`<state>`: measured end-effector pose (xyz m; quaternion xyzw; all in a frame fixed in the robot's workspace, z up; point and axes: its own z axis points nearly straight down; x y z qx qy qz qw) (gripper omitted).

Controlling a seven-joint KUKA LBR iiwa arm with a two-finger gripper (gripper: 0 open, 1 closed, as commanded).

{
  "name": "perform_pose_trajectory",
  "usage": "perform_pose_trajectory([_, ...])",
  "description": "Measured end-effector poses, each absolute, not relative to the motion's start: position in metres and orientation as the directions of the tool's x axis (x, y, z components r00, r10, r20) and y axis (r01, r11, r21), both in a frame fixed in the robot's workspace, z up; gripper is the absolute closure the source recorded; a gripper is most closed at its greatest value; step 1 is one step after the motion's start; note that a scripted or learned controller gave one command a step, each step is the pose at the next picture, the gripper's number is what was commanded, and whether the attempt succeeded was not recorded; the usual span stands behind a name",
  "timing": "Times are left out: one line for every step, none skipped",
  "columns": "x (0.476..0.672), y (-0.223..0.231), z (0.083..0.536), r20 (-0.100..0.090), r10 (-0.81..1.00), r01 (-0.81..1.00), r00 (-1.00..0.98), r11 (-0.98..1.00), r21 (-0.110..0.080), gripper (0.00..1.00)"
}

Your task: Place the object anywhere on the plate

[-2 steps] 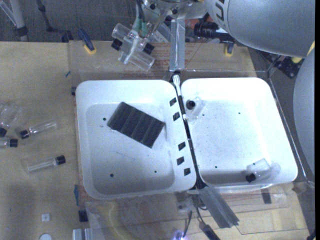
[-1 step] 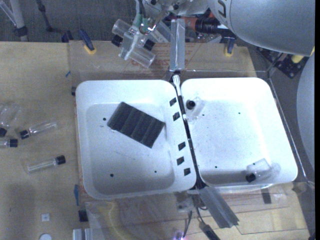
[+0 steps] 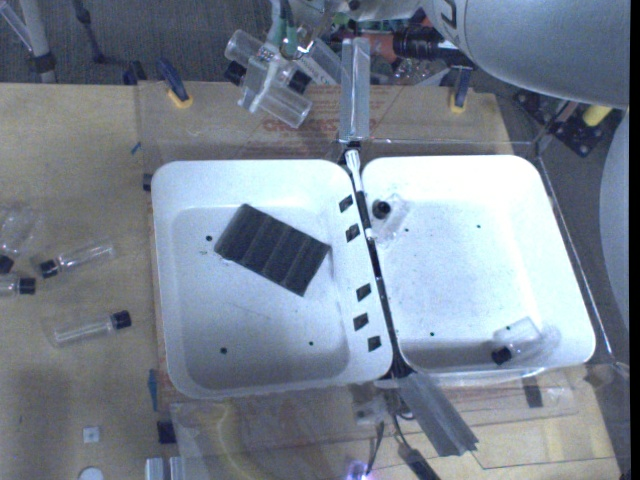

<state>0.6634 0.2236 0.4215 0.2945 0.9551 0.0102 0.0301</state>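
We see three small clear vials point(image 3: 75, 293) lying on the bench left of the bins. In the left bin point(image 3: 180, 193) a dark ridged plate point(image 3: 273, 249) lies flat, its long axis slanting from upper left to lower right. Above that bin's far edge our gripper point(image 3: 283, 60) clenches a clear vial point(image 3: 272, 92), which tilts along that same slant. Two more vials point(image 3: 520, 340) lie in the right bin point(image 3: 560, 258).

Partial, unreadable lettering on arm point(image 3: 520, 18)

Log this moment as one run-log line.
claw: above bench behind bins, holding clear vial | plate: dark, in left bin | placement: not yet done
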Motion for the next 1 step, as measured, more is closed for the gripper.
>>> perform_pose_trajectory([0.6643, 0.2240, 0.4322, -0.058, 0.563, 0.561, -0.825, 0.827, 0.041, 1.00])
